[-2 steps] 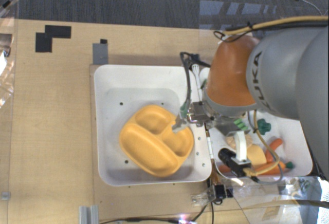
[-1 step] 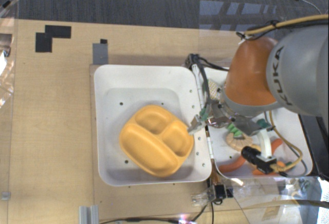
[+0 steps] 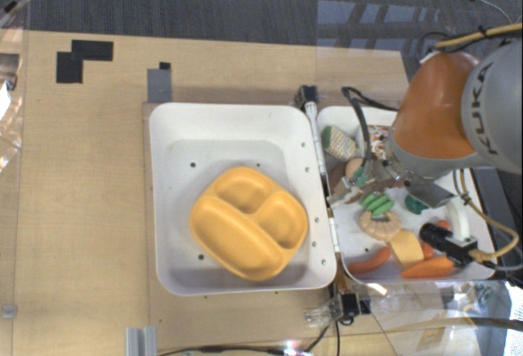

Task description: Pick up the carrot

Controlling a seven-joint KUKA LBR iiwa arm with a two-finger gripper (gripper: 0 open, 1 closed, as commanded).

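Two white bins (image 3: 163, 207) on wooden bench (image 3: 73, 207).

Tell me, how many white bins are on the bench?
2. The left shallow white bin holds a yellow divided plastic plate. The right shallow white bin sits beside it, full of toy food, partly under the grey and orange arm.
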